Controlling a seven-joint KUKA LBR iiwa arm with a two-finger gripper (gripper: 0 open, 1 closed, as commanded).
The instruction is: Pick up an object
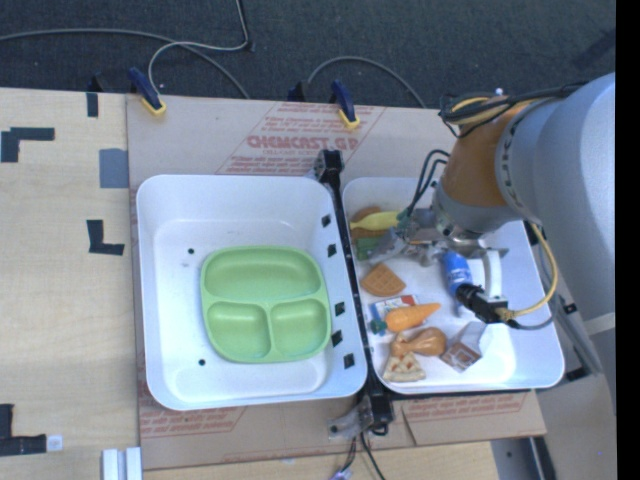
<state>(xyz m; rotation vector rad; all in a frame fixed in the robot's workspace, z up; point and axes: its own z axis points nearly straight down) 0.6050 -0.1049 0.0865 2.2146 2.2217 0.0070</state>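
a: the gripper (432, 240) sits low in the right bin (535, 363), at about twelve o'clock of the toy heap. whether it grasps anything, i cannot tell; the wrist hides it.

b: so which step?

a: i'd judge it the reach or descent, with no pick confirmed. nothing is seen lifted.

b: run me through it from the near edge.

a: nearest, at six o'clock of that bin, a waffle-like piece (404, 369) and a brown drumstick shape (422, 344), with a small brown-and-white block (463, 349) at four o'clock of them. next out, a carrot (411, 317), then a tan cracker (382, 281). a blue bottle (457, 271) lies at the arm's side. farthest, at eleven o'clock, a yellow and green piece (372, 220), just beside the gripper.

b: and the left bin (160, 208)?

a: it holds a green divided plate (265, 303), well apart from the arm.

b: the next move?

a: probably settling on one item, the yellow piece or the bottle being closest, then closing and rising straight up without dragging the neighbours.
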